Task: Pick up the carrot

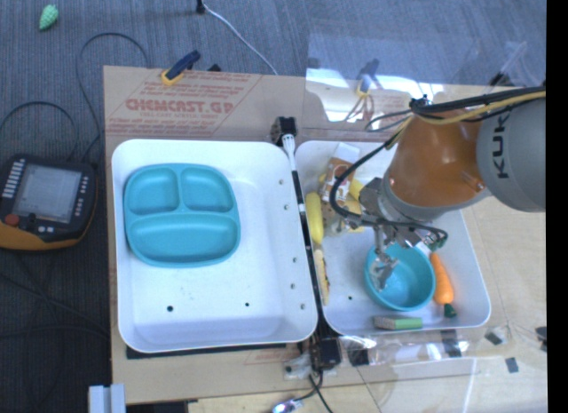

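The carrot [442, 281] is orange with a green tip and lies in the right bin [470, 309] near its right wall, just right of a blue bowl [404, 285]. My gripper [384, 268] hangs over the bowl's left part, pointing down into it, a short way left of the carrot. The orange wrist band sits above it and hides the bin's back middle. Nothing shows between the fingers.
A blue divided plate [182, 213] rests in the left bin [213, 313]. In the right bin a banana [313, 216] lies along the left wall, a green stick-like item [397, 322] lies at the front, and packaged items [342, 180] sit at the back.
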{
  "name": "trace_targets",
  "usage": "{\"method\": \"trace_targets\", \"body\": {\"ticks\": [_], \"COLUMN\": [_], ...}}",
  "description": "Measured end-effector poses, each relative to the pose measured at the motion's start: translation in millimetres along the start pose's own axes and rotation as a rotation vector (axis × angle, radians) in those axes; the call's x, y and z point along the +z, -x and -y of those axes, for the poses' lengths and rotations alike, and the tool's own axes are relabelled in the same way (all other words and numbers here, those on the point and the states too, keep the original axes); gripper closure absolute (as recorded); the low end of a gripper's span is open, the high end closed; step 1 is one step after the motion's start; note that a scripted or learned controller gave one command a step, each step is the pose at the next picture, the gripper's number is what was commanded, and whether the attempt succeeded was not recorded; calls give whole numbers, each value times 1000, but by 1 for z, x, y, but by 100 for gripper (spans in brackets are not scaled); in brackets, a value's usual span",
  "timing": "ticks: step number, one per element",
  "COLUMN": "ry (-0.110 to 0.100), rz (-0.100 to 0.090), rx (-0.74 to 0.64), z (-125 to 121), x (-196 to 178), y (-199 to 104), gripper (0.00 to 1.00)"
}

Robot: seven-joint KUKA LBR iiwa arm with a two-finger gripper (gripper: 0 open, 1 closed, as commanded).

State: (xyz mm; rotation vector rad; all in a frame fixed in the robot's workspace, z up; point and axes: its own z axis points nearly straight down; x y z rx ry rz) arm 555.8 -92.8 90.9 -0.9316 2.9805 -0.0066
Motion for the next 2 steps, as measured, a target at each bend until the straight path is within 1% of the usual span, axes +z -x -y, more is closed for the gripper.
{"method": "trace_targets", "body": {"ticks": [1, 2], "ry": [8, 7], "rz": [-9, 2], "rx": [-250, -119], "z": [43, 96], "x": [-74, 0], "y": [-18, -40], "gripper": [0, 0]}}
